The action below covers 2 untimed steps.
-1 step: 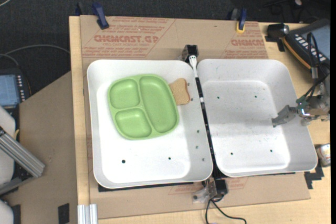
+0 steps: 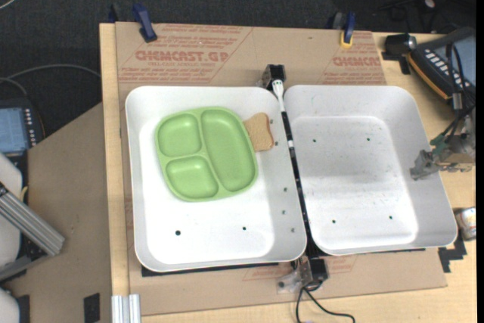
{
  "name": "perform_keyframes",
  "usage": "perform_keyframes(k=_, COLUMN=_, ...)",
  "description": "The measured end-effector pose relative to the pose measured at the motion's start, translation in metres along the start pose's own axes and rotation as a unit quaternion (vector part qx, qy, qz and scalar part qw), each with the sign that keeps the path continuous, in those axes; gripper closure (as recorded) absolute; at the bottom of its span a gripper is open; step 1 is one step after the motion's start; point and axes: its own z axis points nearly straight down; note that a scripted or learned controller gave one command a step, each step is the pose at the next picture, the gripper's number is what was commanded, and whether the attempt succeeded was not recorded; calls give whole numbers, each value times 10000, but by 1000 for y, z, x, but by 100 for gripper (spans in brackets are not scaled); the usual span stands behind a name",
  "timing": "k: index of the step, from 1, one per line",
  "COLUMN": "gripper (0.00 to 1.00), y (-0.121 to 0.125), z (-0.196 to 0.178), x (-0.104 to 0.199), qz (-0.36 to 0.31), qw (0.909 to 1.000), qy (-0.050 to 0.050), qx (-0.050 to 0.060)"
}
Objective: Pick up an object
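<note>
Green divided plate (image 2: 206,153) lying in left bin (image 2: 151,238), tan cracker-like piece (image 2: 259,132) touching its right rim. Tool (image 2: 432,159) low over right bin's (image 2: 355,231) right edge; open or closed, cannot tell.

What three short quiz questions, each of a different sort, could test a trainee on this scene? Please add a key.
1. True or false: the green plate lies in the right bin.
2. Multiple choice: the brown piece is A) on top of the plate's middle, B) at the plate's right edge, C) outside both bins.
3. Fill in: the green plate has ___ compartments.

Key
1. False; it lies in the left bin.
2. B; whether the two touch, the picture does not settle.
3. Three.

The gripper is at the right bin's right rim.
</note>
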Motion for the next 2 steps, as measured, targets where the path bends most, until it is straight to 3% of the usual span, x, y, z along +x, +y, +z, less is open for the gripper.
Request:
perform_keyframes(k=1, gripper=100, y=54, z=-53, x=-14, qz=-12, qw=10000, qy=-15, qx=-37)
perform_keyframes(k=2, gripper=100, y=70, z=-235, x=-14, qz=-14, qw=9999, qy=-37, qx=-95)
